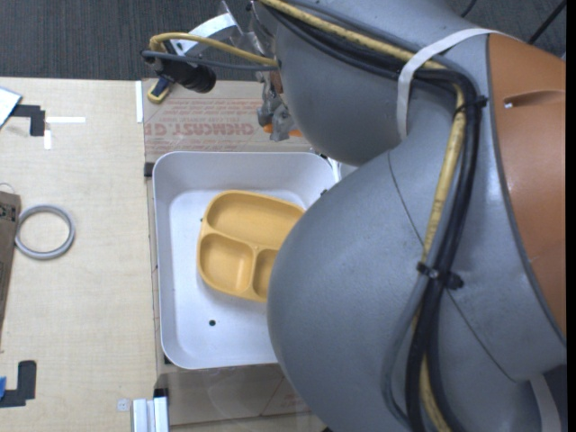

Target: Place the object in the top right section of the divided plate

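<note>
One fixed camera looks down on the bench (72, 331) at a slant from above. The grey arm (405, 268) sits very close under the lens and blocks the right half. On the left, a white bin (171, 268) with a yellow divided plate (238, 241) lies farther below.

Plate: you saw a yellow divided plate (238, 250) lying flat in the white bin (180, 331).
Parts: one long section sat at the top, with smaller ones below it.
Hidden: the grey arm covered the plate's right side.
</note>
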Tool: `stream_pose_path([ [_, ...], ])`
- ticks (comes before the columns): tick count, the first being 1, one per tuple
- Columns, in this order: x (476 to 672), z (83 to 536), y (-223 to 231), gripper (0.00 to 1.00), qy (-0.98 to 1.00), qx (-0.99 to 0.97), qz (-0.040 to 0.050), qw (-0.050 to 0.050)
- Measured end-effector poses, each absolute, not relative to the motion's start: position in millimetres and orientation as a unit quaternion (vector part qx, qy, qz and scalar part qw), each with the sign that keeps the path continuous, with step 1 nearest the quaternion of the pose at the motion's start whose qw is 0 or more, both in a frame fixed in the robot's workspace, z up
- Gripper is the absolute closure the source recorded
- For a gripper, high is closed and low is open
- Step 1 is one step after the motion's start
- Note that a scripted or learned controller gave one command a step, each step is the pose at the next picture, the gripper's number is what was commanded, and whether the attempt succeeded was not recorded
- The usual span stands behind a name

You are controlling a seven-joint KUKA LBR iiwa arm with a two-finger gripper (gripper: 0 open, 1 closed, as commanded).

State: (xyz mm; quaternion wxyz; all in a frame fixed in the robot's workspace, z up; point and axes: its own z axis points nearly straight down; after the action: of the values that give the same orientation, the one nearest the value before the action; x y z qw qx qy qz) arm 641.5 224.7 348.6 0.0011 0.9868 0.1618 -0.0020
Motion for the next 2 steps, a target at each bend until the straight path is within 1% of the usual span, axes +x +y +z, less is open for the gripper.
stream_pose_path([
  [2, 643.2, 365.4, 218.8, 1.0, 0.156, 0.988, -0.0041, 0.002],
])
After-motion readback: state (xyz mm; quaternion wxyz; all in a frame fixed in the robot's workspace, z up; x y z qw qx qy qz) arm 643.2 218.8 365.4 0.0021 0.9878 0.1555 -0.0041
